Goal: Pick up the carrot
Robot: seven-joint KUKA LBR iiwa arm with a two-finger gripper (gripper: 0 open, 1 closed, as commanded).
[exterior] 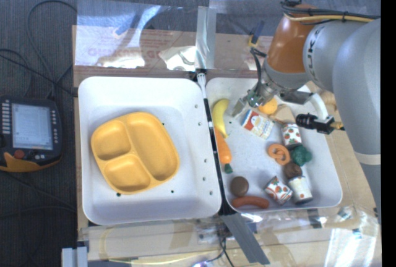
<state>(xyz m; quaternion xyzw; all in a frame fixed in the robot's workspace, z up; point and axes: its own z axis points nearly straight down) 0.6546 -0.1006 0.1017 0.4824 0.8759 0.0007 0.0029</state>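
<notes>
Two white bins (185, 89) sit side by side. Fingers (253, 99) hang near the banana (219, 116); open or closed, I cannot tell. Carrot (223, 149) lies below.

glossy white plastic bins (148, 89), matt yellow plastic tray (133, 151), smooth orange carrot (223, 148).

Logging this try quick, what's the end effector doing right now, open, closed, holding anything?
End effector: cannot be told; it sits low in the right bin, apart from the carrot.

Smooth grey rounded metal arm (346, 68), upper right of frame; glossy orange band (288, 46) above wrist; thin black-and-yellow cable (322, 12) along top.
</notes>
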